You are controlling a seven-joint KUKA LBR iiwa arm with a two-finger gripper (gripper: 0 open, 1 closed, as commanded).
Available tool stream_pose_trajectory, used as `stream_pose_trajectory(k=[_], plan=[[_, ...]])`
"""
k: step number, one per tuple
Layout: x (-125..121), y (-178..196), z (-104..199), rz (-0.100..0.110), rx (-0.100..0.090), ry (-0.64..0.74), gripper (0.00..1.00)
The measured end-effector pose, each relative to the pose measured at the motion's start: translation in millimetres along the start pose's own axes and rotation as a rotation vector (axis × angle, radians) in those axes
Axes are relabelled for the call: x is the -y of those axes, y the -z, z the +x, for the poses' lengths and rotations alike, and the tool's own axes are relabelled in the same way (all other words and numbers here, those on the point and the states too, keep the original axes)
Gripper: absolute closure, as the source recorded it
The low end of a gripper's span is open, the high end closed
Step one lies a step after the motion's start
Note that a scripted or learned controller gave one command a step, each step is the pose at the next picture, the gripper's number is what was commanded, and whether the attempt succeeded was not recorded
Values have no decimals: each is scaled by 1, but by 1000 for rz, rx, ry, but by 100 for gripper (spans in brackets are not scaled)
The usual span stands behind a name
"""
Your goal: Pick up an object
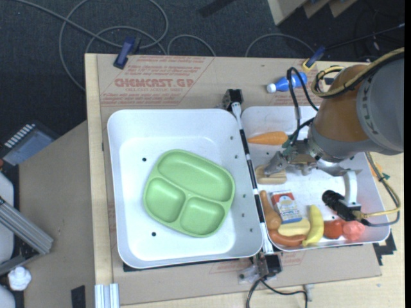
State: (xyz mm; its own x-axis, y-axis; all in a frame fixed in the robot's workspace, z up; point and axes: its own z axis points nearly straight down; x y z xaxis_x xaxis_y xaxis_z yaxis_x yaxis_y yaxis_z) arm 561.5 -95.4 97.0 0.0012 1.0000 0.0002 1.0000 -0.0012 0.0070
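My gripper (275, 171) is low in the right bin (270, 115), near its left wall, at the end of the grey arm with the orange band. An orange carrot (268, 137) lies just behind it. In front of it sit a small red and white carton (286, 205), a hot dog (270, 212) along the left wall, a yellow banana (314, 225), a red tomato-like piece (332, 228) and a pink item (354, 230). Nothing visibly sits in the gripper.
The left bin (122, 140) holds a green divided plate (188, 192). A hinge bar runs between the two bins. A blue and white object (277, 86) and cables lie on the bench behind the right bin.
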Motion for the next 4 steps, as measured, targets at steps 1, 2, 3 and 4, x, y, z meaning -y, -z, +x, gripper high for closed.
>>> stream_pose_trajectory(k=[1, 2, 3, 4], plan=[[72, -9, -19, -1, 2, 0, 0], [-36, 82, -99, 2, 3, 1, 0], [-59, 40, -17, 9, -2, 3, 0], [15, -13, -115, 8, -1, 1, 0]])
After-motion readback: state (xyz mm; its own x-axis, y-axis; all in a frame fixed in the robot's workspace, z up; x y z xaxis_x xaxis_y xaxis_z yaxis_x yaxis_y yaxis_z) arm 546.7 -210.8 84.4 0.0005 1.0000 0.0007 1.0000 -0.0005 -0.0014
